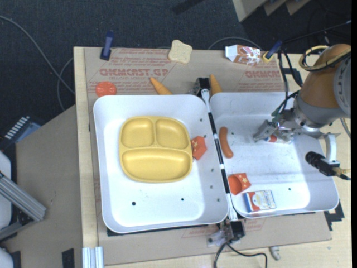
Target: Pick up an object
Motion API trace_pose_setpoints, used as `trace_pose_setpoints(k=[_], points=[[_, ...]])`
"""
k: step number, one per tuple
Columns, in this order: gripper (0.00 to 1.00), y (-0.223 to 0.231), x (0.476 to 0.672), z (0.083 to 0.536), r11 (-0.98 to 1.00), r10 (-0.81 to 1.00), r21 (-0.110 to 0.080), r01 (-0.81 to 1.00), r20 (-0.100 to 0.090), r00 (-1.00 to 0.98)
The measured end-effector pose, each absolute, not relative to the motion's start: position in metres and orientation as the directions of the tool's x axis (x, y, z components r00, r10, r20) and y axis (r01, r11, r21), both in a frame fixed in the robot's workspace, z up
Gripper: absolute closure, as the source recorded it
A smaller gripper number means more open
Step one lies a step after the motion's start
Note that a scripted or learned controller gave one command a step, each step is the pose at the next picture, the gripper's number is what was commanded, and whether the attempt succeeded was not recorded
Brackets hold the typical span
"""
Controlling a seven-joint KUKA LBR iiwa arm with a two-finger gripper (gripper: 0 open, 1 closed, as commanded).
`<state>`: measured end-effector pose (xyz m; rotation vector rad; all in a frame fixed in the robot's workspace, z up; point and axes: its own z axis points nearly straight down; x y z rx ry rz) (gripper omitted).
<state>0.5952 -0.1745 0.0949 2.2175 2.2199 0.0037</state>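
My gripper (273,133) hangs low over the upper middle of the right bin (301,188), with the arm reaching in from the right. A small red thing (271,139) shows right under it; whether it is gripped is not visible. A brown sausage (225,141) lies to the gripper's left, near the bin's left wall. A red fries box (240,183) and a blue-and-white carton (260,200) sit at the bin's front left. In the left bin (162,211) rest a yellow divided plate (155,149) and a small red piece (198,147).
Outside the bins, on the cardboard at the back, lie a bread slice (180,51), two carrots (160,86) (215,84), a red disc (105,88), a blue clip (106,44) and a small milk carton (242,53). Bare floor shows in the right bin's middle.
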Motion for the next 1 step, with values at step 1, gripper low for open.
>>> trace_pose_setpoints(k=[1], points=[[0.00, -0.2188, 0.6203, 0.1380, 0.000, 1.000, 0.004, 1.000, -0.003, 0.000]])
